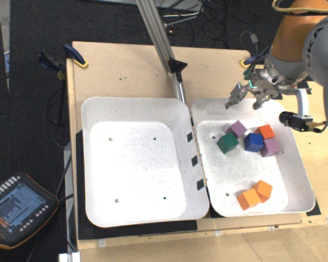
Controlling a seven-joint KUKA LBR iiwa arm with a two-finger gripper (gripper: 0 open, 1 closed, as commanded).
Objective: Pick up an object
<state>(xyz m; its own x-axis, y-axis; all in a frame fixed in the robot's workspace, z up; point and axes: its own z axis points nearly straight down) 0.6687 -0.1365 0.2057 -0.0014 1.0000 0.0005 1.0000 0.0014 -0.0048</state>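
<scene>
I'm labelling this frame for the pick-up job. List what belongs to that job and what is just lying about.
Belongs to the job:
- hand, above the right bin's far edge
- right bin
- green block
- blue block
- two purple blocks
- three orange blocks

Just lying about:
- left bin
- handheld control pendant
- blue clamp
- metal pole
</scene>
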